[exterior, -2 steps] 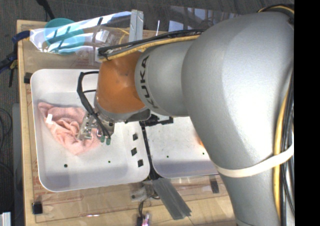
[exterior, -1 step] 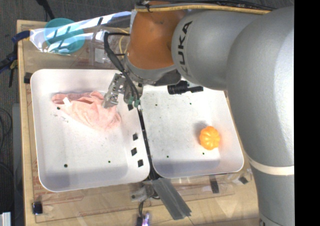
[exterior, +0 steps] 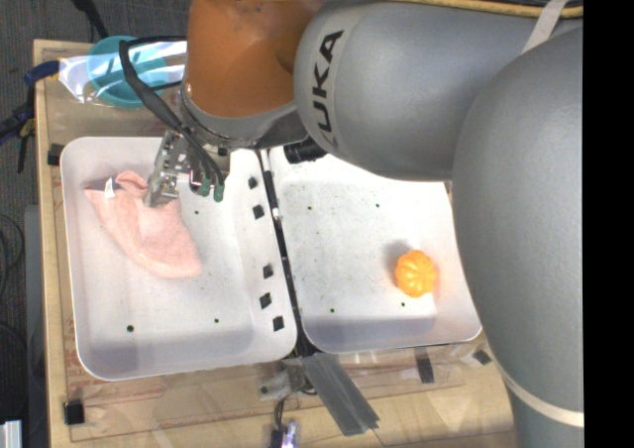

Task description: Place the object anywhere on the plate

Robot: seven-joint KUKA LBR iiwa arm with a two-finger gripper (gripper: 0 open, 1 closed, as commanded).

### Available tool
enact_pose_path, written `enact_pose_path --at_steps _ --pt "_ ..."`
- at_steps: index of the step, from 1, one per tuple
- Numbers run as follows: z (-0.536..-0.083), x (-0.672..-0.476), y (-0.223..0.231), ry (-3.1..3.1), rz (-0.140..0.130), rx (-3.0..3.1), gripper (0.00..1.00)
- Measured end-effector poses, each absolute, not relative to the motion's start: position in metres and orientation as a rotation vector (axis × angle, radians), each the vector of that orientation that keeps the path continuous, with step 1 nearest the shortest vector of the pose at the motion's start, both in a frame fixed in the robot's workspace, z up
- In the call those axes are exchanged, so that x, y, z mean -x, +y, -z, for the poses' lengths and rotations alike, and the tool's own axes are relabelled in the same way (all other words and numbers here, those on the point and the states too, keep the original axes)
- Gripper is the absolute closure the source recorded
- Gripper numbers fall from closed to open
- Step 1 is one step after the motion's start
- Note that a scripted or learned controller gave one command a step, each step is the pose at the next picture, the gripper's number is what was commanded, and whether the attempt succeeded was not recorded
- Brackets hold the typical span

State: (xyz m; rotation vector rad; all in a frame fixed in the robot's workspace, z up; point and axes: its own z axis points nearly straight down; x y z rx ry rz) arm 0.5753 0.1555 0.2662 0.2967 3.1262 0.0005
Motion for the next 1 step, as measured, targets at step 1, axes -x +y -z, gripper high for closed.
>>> enact_pose_path --at_steps 1 --pt "-0.3455 -0.5719 0.2161 3.131 -0.001 0.218 1.0"
